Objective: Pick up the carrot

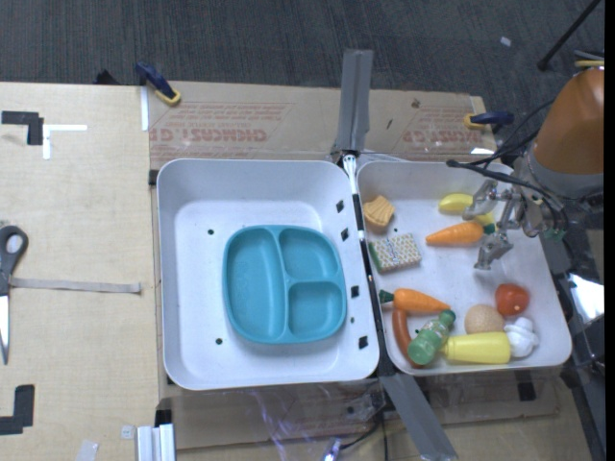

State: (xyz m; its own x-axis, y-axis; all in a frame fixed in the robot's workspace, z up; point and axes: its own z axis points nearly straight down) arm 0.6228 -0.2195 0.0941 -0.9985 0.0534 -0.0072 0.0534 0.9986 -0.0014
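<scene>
Nearest the camera, along the near wall of the right bin (557,339), lie a yellow bottle (477,350), a green bottle (429,340) and a red sausage (401,328), with a white garlic (520,334), an egg (484,319) and a tomato (511,299) just behind them. Two carrots are in this bin: one (421,302) near the left wall, touching the green bottle's cap end, and one (455,234) farther back, lying roughly left to right with its green stub to the right, just beside a lemon (455,203). The gripper (493,249) hangs right of that far carrot, close to its stub end, with nothing between its fingers; how wide the jaws stand I cannot tell. A cracker (395,252) and a biscuit (379,211) sit by the left wall, and the left bin (183,257) holds a blue tray (285,283). The far carrot looks the likelier target. To do it well, I would shift the gripper left until it is over the thick middle, turn the jaws across the carrot's long axis, and come down clear of the lemon; a grasp at the tapered tip would probably slip
</scene>
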